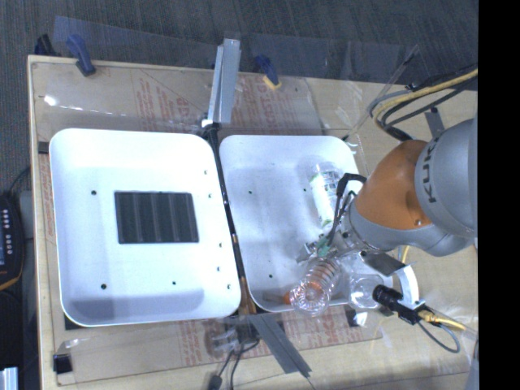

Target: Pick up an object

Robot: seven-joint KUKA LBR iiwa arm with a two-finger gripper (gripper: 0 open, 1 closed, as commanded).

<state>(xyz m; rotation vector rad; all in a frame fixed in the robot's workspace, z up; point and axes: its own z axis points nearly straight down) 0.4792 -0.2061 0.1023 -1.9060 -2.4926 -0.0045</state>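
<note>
A clear plastic bottle (313,287) lies on its side in the near corner of the right bin (260,218), its ribbed body catching the light, with what looks like an orange cap at its lower left end, close to the bin's front wall. Just above it, toward the bin's right wall, lies a white tube-like item with green print (323,192), stretched lengthwise up the bin, and a crumpled clear wrapper sits at its top end. Between these two things I see a small tangle of clear and greenish bits that I cannot make out. My end effector (340,246) comes down over the right edge of this bin, just beside the bottle's upper end and at the lower end of the white tube; whether it is released or clenched I cannot tell, since my own wrist and its black cabling cover it. My orange band (388,193) and grey arm (451,185) hang over the bin's right rim and the counter (162,96) beyond it. The left bin (73,218) sits touching the right one along a dark seam, and a dark ribbed rectangular panel (156,217) lies flat in its middle. A grey bar (223,84) stands up at the far side where the two bins meet, and two blue clamps (81,55) grip clear sheeting at the counter's far edge.
</note>
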